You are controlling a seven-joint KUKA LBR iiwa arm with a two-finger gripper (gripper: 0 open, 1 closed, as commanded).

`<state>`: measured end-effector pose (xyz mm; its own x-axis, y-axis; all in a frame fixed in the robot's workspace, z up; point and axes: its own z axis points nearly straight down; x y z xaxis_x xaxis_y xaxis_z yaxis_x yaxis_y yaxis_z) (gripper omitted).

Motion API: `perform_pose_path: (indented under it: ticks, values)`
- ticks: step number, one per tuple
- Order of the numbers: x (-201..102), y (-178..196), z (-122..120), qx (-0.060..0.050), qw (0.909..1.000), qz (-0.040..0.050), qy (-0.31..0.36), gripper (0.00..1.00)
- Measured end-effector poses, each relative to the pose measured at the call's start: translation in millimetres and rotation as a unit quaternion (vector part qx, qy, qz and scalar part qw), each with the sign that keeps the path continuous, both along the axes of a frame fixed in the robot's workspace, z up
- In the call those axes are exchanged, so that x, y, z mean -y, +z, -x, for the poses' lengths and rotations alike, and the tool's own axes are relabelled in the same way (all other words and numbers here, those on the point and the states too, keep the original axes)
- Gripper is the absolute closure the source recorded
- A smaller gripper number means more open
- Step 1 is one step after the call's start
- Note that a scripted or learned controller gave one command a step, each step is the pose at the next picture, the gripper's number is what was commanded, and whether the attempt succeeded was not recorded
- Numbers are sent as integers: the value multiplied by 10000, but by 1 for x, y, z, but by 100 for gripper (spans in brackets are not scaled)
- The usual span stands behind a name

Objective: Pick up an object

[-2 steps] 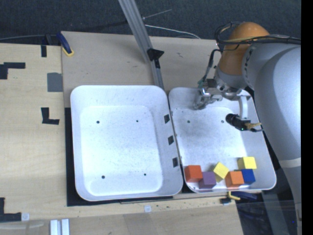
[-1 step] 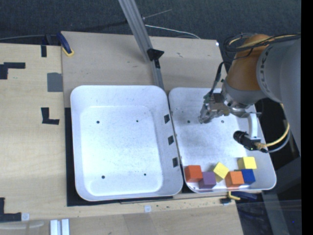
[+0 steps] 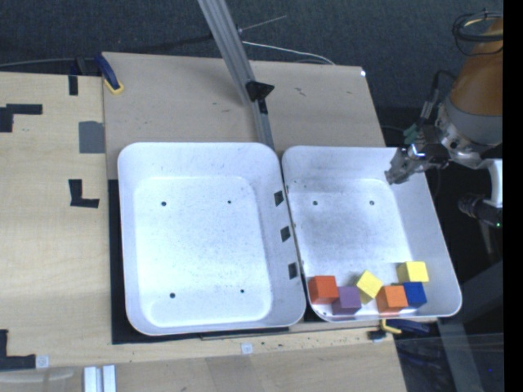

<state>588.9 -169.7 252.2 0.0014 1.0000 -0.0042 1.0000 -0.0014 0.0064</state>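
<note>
Two shallow white bins sit side by side on the table [image 3: 49, 243]. The left bin [image 3: 131, 219] has nothing lying on its speckled floor. The right bin [image 3: 343, 170] holds all the small blocks, gathered along its near edge, likely because the bin floor slopes that way or they have slid into the low corner.

From left to right there is an orange block [image 3: 324, 287], a purple block [image 3: 350, 299] just beside it, a yellow block [image 3: 369, 284] tilted on a corner, a second orange block [image 3: 392, 297], a blue block [image 3: 414, 293] touching that one, and a second yellow block [image 3: 415, 271] just behind the blue. They are crowded together, so any of them could serve as the thing to pick up, but their neighbours leave little room around each.

The hand [image 3: 400, 168] hangs over the far right rim of the right bin, well apart from the blocks. It is small and dark against the bin wall, and I cannot tell how it is set. Nothing is seen in it. Judging by this, the pick has not begun: the arm must travel toward the near edge and come down on one block. The orange block at the left end looks easiest, since its left side is free.
</note>
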Motion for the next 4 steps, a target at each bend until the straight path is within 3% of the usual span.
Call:
perform_pose_path:
  ticks: [1,2,3,4]
  values:
    - [-65,-24,52,-62,10000,-35,30,100]
    - [-111,-63,8,-45,10000,-24,38,100]
    - [-221,-11,99,-48,10000,-41,59,100]
    - [-216,-3,98,-56,10000,-25,27,100]
